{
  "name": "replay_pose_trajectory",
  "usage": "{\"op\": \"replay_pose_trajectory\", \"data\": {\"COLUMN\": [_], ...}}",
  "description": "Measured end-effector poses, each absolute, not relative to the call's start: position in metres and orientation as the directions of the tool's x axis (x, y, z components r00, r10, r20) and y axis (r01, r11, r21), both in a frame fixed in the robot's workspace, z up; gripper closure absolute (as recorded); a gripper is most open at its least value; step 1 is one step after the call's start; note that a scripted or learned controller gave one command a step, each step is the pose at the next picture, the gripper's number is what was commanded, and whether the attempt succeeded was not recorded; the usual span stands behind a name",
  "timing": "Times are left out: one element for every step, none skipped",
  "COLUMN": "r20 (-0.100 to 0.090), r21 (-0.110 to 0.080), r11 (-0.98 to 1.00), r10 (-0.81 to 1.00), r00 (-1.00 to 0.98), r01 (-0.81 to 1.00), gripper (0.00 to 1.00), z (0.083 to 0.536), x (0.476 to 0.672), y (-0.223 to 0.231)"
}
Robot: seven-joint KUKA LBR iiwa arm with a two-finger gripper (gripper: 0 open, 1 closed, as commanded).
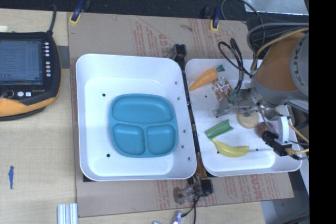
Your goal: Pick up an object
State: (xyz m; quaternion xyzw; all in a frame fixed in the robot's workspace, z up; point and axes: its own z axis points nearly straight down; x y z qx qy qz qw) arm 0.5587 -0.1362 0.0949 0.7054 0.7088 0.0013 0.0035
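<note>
Camera view: tool (227, 108) low in the right bin (262, 165) above the green piece (218, 129); its opening cannot be made out.

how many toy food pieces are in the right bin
3 clearly: a carrot at the bin's upper left, a green piece mid-left, a banana just below it. The arm may hide more.

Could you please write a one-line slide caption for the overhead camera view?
Arm's gripper low in the right bin among carrot, green piece and banana; blue tray in left bin.
</note>
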Motion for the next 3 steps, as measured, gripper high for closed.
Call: {"op": "replay_pose_trajectory", "data": {"r20": [-0.004,-0.008,-0.008], "r21": [0.005,0.005,0.005], "r11": [0.004,0.008,0.008], "r10": [1.0,1.0,1.0], "r00": [-0.004,-0.008,-0.008], "r01": [1.0,1.0,1.0], "gripper": [0.0,1.0,0.0], "z": [0.094,0.105,0.105], "x": [0.517,0.518,0.518], "y": [-0.11,-0.112,-0.112]}}
